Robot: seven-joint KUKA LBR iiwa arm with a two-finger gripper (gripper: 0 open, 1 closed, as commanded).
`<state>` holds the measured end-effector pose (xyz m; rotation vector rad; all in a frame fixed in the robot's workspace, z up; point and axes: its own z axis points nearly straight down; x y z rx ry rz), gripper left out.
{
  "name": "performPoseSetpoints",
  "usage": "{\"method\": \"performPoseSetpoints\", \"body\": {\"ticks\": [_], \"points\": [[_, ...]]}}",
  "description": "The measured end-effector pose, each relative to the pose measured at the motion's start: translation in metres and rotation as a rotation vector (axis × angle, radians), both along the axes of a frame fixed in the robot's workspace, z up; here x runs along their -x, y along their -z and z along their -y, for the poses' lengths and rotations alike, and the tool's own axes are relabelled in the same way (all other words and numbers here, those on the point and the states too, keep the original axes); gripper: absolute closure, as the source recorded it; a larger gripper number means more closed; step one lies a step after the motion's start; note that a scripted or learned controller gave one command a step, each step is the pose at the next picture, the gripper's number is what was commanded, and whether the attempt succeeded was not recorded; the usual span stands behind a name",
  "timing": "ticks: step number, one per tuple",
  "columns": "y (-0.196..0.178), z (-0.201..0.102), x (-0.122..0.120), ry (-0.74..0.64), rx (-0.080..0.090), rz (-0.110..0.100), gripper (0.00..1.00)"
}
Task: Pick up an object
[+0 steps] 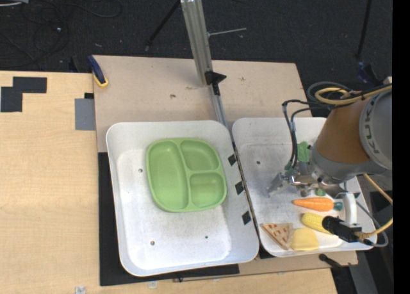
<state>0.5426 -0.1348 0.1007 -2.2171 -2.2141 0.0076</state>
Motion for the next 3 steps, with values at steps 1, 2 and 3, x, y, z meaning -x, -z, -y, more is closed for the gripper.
{"method": "performPoseSetpoints", "body": {"ticks": [1, 2, 3], "points": [[-0.013, 0.001, -0.001, 0.005, 0.001, 0.004, 1.0], [-0.057, 0.007, 0.002, 0.003, 0.003, 0.011, 1.0], [-0.111, -0.001, 0.006, -0.003, 0.003, 0.012, 1.0]]}}
